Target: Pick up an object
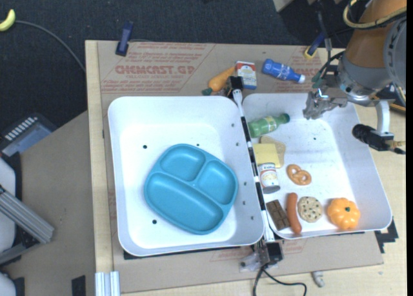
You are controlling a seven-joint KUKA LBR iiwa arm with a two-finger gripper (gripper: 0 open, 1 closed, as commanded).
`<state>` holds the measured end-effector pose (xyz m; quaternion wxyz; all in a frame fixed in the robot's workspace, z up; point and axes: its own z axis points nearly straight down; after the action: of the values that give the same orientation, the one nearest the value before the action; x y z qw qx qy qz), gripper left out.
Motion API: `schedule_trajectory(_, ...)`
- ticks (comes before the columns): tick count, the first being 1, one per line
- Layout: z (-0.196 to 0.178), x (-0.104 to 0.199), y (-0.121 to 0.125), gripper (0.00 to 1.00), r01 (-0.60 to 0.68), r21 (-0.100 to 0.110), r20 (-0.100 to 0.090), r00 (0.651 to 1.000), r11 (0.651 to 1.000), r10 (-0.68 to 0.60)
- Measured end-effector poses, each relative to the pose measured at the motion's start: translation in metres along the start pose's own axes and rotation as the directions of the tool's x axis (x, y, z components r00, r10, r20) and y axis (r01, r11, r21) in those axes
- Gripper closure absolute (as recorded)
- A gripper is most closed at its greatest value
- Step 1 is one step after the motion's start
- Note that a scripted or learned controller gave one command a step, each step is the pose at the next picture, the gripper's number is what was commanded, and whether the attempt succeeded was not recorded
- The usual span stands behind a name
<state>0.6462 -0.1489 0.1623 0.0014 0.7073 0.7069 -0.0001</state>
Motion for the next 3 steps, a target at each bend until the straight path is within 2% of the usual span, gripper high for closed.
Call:
schedule_trajectory(1,-0.023,0.100,0.002,1.00,0.003,0.001,-0.003,1.000,1.000,-0.003)
schedule_trajectory(2,-0.029,0.037,-0.029,1.00,0.000,0.004,-0.001,1.000,1.000,0.000)
schedule_trajectory(3,-0.029,0.038,-0.029,0.00,0.000,0.004,-0.002,1.000,1.000,0.000)
